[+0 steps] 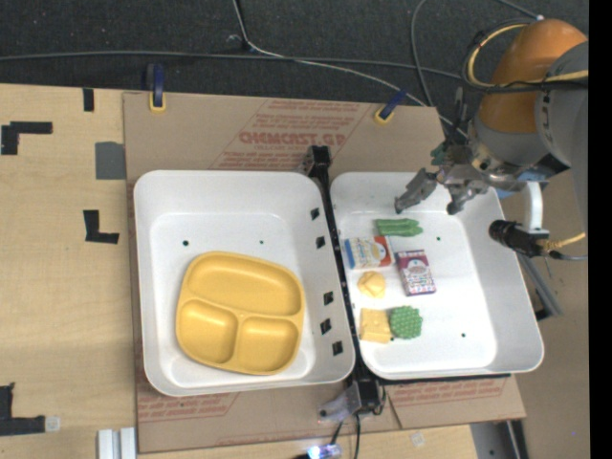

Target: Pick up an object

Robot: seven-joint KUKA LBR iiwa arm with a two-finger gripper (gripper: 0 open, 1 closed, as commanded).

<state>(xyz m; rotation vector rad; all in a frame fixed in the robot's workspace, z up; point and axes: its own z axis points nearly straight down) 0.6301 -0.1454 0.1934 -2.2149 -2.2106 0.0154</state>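
Green toy [398, 227] — just below gripper [433, 198], fingers spread wide, holding nothing, right bin [497, 323].

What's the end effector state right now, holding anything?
End effector: open, fingers spread, holding nothing, above the far end of the right bin.

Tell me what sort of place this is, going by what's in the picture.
Most likely a robotics lab bench set up for grasping trials. Two white bins sit side by side on taped cardboard, toy items such as a yellow divided tray lie in them, and a robot arm's pincer hangs above the right bin.
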